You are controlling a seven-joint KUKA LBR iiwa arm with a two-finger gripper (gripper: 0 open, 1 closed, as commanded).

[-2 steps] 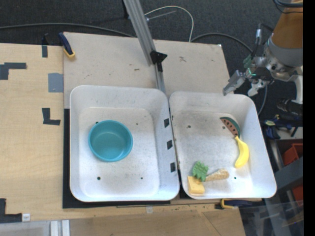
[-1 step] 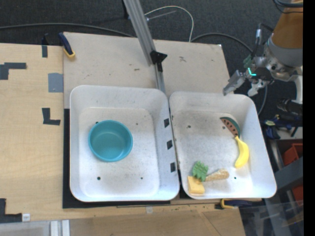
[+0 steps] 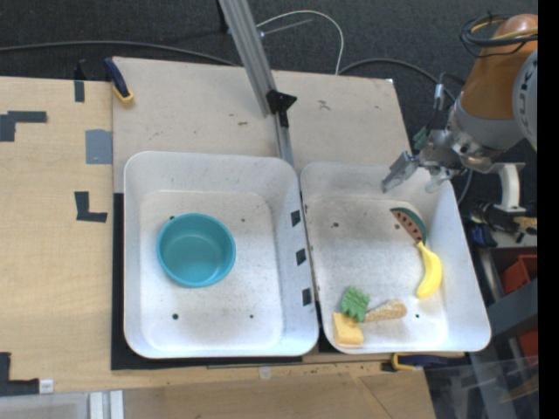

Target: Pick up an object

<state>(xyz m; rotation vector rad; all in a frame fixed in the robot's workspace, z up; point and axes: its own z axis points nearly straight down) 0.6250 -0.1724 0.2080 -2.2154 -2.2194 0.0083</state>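
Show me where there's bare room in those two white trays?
Left tray: bare all around the blue bowl. Right tray: bare across its upper left and middle. Crowded along its right wall and bottom edge: watermelon slice, banana, green toy, yellow block.

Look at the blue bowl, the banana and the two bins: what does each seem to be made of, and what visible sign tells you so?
Blue bowl: probably plastic, one even teal colour with a smooth, soft sheen. Banana: likely a plastic toy, uniformly bright yellow and unblemished. Left bin and right bin: seemingly moulded white plastic, with rounded corners and rims, matte and speckled with dark marks.
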